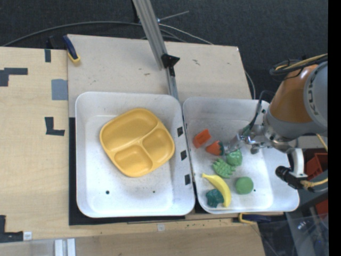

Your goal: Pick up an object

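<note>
The grey arm with its orange band reaches in from three o'clock, and its two-finger gripper hangs low in the right-hand shallow white bin; whether it is open or closed I cannot tell. A small round green plastic piece sits just beside the gripper at six o'clock; a small red-orange piece lies near at nine o'clock; an orange block is farther toward ten. A knobbly green piece, a yellow toy banana, a green ball and a teal lump lie toward six. The left-hand white bin bears a yellow divided plastic plate.
</note>
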Tool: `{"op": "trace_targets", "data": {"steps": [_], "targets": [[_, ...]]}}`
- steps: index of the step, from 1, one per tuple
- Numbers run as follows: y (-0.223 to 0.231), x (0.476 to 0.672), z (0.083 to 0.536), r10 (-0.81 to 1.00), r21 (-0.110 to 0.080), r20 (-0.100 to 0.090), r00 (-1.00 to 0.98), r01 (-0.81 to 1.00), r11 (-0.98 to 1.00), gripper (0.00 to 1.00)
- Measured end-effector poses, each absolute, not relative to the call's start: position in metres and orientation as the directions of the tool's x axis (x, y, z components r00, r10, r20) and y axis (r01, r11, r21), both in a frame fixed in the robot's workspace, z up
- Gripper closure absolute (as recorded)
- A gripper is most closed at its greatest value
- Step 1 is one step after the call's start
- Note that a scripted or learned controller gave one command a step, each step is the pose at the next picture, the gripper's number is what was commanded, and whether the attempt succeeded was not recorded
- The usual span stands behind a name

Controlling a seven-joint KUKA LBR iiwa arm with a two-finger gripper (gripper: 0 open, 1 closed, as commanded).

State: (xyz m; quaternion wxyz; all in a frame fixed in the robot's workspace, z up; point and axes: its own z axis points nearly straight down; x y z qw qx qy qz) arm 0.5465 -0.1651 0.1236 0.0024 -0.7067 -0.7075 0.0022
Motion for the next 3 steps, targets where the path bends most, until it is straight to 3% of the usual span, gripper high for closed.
{"op": "trace_targets", "data": {"steps": [1, 3], "targets": [[-0.164, 0.548, 0.136, 1.000, -0.003, 0.001, -0.003, 1.000, 0.003, 1.00], [-0.162, 0.550, 0.231, 1.000, 0.005, -0.002, -0.002, 1.000, 0.002, 1.00]]}}
